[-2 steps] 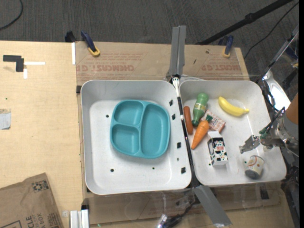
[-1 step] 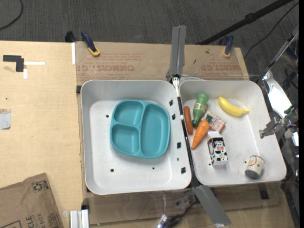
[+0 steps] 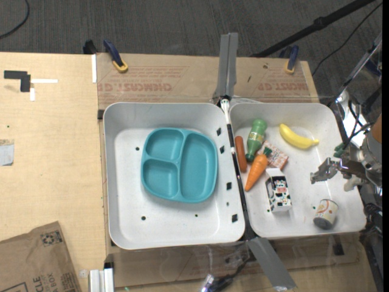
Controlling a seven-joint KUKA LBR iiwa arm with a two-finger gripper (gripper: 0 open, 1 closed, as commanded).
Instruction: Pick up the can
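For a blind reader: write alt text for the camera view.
The tool hangs over the right bin, just above a can lying on its side. That bin also holds a banana, carrot, bottle and carton. The left bin holds a teal tray.

We see two smooth white plastic bins (image 3: 115, 181) with a faint sheen. The teal three-part plastic tray (image 3: 180, 164) looks matt. The yellow plastic banana (image 3: 297, 137) and orange plastic carrot (image 3: 258, 170) shine slightly. The small white can (image 3: 326, 213) has a paper-like printed label. The pale wooden bench (image 3: 48, 163) looks matt, the brown cardboard sheet (image 3: 164, 81) dull.
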